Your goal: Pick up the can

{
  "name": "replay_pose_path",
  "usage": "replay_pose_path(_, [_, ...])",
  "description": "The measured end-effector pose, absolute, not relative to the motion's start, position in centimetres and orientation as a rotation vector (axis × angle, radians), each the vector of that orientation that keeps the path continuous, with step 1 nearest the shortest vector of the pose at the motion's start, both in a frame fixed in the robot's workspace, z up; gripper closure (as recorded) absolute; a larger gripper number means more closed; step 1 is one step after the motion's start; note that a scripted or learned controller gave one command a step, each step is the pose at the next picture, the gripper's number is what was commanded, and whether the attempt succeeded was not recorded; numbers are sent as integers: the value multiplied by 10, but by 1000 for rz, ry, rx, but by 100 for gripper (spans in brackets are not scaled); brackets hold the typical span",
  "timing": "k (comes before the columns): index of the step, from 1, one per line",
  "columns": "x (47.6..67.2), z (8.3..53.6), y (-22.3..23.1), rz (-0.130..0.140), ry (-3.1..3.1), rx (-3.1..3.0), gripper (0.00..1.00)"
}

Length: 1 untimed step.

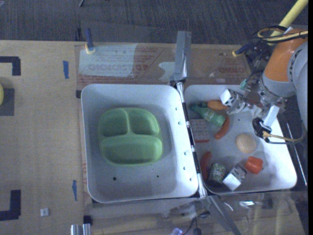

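The can (217, 172) is small and dark green with a mottled label. It sits near the front edge of the right bin (283, 180), between a red chili-shaped piece (205, 162) and a white block (232, 181). My gripper (234, 103) hangs over the far part of the same bin, next to an orange carrot (216, 105) and a small white cube (226, 97). That puts it well away from the can. Nothing shows in its grasp.
The right bin also holds a green bottle (208, 113), a red sausage (222, 127), a tan bun (246, 142) and an orange-red pepper (254, 164). In the left bin (93, 180) lies a green divided plate (130, 135). A black cable loop (261, 129) dangles from the wrist.
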<state>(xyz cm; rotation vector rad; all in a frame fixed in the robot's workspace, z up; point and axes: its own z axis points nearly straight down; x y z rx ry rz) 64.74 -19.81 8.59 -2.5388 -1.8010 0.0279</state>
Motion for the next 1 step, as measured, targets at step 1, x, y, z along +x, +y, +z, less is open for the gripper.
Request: replay_pose_path(1, [657,84,-202,72,-1609,-2611,0])
